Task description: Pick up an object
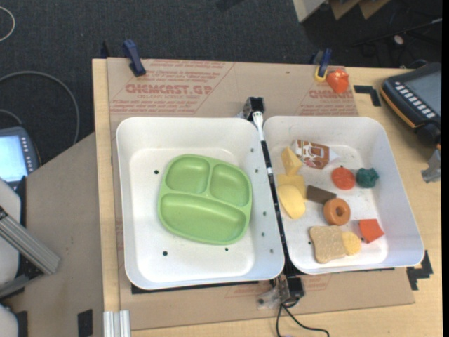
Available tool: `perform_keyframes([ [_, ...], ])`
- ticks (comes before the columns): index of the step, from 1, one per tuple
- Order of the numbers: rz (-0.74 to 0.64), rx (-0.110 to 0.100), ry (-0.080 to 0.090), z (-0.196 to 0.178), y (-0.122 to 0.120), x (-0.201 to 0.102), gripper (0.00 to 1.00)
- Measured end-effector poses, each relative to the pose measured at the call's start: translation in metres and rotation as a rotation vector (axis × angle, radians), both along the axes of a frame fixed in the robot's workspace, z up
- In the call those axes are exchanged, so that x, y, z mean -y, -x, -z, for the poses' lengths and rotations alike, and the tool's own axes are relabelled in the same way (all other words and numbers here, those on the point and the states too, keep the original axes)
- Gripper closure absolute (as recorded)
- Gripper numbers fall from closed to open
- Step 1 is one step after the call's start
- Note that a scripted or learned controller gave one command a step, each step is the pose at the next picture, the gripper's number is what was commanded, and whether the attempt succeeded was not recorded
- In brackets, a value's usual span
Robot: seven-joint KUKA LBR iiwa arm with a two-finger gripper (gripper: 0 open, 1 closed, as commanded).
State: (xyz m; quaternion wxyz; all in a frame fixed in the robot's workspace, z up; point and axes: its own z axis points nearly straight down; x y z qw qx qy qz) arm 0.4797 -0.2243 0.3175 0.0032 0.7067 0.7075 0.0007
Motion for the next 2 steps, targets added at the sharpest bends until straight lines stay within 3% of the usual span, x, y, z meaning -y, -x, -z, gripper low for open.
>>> perform_keyframes([
  [1,0.002,-0.01,-0.006,0.052,0.001,-0.001,1.0],
  [2,0.0,0.002,0.0,0.0,0.0,0.0,1.0],
])
